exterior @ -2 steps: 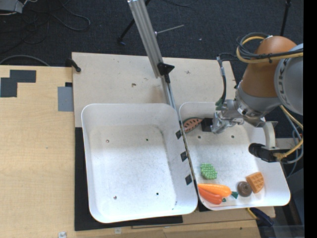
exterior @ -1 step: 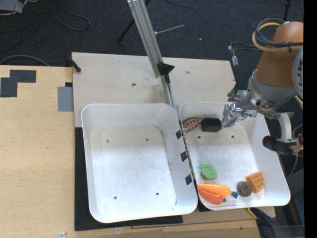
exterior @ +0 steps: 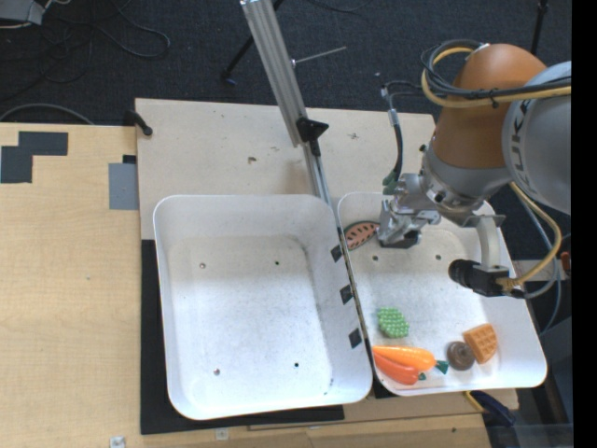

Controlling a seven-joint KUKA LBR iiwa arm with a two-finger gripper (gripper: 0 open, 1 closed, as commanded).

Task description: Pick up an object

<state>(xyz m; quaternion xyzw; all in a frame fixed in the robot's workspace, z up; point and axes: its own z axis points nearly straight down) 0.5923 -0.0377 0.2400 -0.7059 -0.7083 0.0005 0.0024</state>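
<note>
Right bin (exterior: 522, 367): claw (exterior: 396, 236) just beside striped brown object (exterior: 360, 234).

A: Where do the things lie?

B: Two bins stand side by side. The left bin (exterior: 187, 250) is the bigger one. In the right bin (exterior: 522, 362), a striped piece (exterior: 360, 234) lies at the far left corner, and the gripper (exterior: 399, 231) is just beside it.

A: And at the near edge?

B: A bumpy ball (exterior: 393, 323) lies behind a carrot (exterior: 403, 362). Right of the carrot are a round piece (exterior: 459, 354) and a waffle (exterior: 480, 343), touching.
</note>
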